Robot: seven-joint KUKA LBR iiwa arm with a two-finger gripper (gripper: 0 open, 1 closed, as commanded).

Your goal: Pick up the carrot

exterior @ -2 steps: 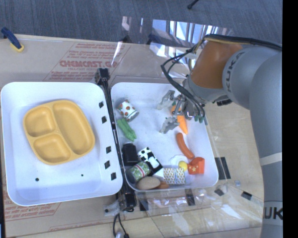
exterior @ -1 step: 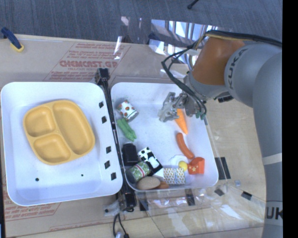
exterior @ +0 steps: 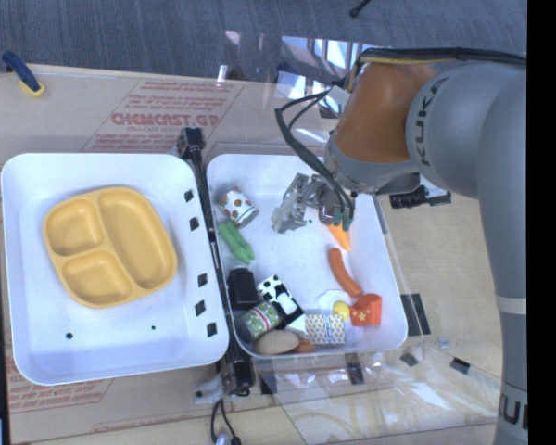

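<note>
The carrot (exterior: 340,237) is a small orange piece with a green top. It lies in the right bin (exterior: 259,170) near that bin's right wall. My gripper (exterior: 309,218) hangs over the middle of the right bin, just left of the carrot and slightly above it. It is open, with nothing between its fingers. The right finger (exterior: 332,213) ends right at the carrot's green top, and I cannot tell whether they touch.
An orange sausage (exterior: 345,273) lies just below the carrot. A small can (exterior: 238,206) and a green pod (exterior: 234,241) sit to the gripper's left. Several toys crowd the bin's front edge, among them a red box (exterior: 366,311). A yellow divided plate (exterior: 107,246) lies in the left bin (exterior: 28,341).
</note>
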